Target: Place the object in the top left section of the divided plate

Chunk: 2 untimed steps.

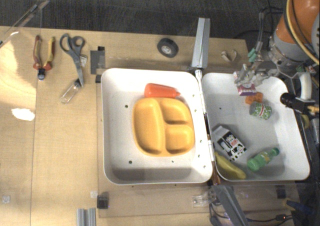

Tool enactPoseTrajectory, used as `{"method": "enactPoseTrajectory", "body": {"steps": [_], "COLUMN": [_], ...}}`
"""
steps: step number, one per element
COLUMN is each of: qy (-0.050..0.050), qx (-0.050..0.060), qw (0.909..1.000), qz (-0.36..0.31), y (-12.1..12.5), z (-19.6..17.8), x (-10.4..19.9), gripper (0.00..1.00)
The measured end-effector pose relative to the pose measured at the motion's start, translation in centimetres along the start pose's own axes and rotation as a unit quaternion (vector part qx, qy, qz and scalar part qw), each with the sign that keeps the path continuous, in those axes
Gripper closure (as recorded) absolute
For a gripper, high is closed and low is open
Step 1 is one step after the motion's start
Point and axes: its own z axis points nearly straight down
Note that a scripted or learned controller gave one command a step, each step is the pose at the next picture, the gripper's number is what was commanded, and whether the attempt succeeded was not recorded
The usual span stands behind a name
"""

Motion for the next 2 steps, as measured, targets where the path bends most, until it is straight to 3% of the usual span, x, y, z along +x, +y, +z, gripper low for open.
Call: {"method": "enactPoseTrajectory", "body": {"steps": [1,2], "qy": [0.001,0.002], "qx": [0.0,0.0], "qw": [0.9956,0.9901], "qz": [-0.093,-0.14], "y": [-0.4,-0.6], "z": [3.8,6.9], "x": [6.4,14.4], "gripper": [1.0,1.0]}}
